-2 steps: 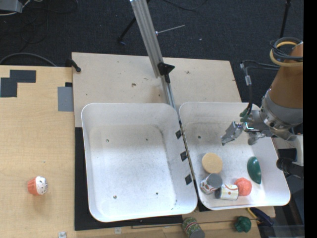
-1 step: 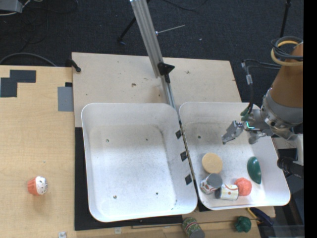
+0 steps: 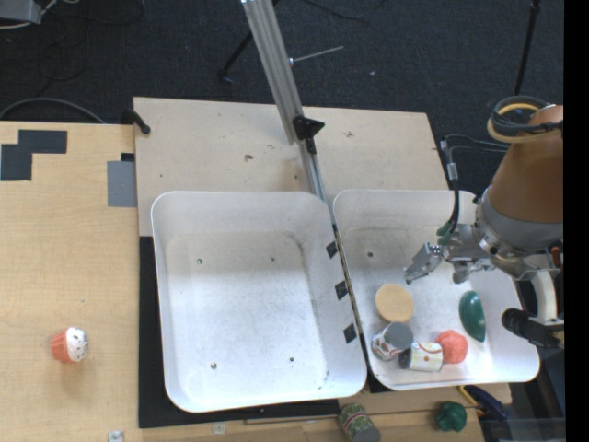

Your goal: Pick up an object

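tool above tan disc, green piece near

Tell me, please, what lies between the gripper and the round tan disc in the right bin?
Nothing lies there. In the camera view, only bare white bin floor separates the gripper from the tan disc just below it.

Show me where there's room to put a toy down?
The left bin has bare floor from wall to wall. The right bin is bare only along its far side; nearer, the tan disc, green piece, orange ball and claw crowd it.
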